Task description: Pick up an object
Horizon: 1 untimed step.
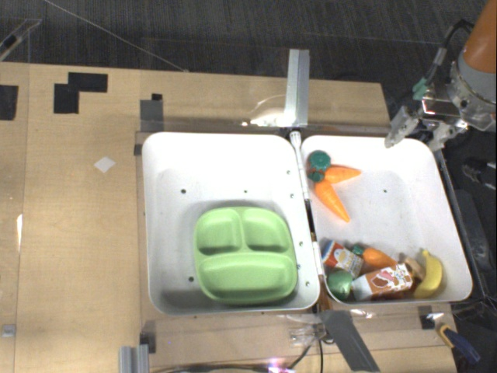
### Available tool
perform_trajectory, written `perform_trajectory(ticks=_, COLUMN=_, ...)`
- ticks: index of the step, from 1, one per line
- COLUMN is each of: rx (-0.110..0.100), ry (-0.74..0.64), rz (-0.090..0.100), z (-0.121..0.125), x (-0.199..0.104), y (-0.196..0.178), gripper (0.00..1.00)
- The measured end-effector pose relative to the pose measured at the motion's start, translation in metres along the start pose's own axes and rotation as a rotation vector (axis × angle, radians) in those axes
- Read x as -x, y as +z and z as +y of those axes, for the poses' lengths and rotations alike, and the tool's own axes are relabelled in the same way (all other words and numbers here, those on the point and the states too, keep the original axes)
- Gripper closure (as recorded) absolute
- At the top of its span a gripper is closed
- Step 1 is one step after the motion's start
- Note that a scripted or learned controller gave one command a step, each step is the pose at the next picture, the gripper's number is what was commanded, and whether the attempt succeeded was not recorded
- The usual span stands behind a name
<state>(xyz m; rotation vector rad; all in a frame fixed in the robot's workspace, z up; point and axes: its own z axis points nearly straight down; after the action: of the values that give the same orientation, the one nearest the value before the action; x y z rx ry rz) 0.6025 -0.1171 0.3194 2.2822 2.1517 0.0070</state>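
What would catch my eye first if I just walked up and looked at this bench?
Probably the bright green divided tray, sitting alone in the left bin. Next, the two orange carrots near the top of the right bin, with a colourful heap of toy food, including a yellow banana, along its near edge. The claw hangs over that bin's far right corner.

Pale green divided tray [245, 255], two orange carrots [334, 189], yellow banana [431, 274], white bins [167, 169].
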Motion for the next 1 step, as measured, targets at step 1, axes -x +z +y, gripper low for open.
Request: perform_trajectory(ticks=1, rx=-0.003, ry=-0.057, rz=0.0, z=-0.0614, x=0.0172, y=0.0978, gripper=0.0)
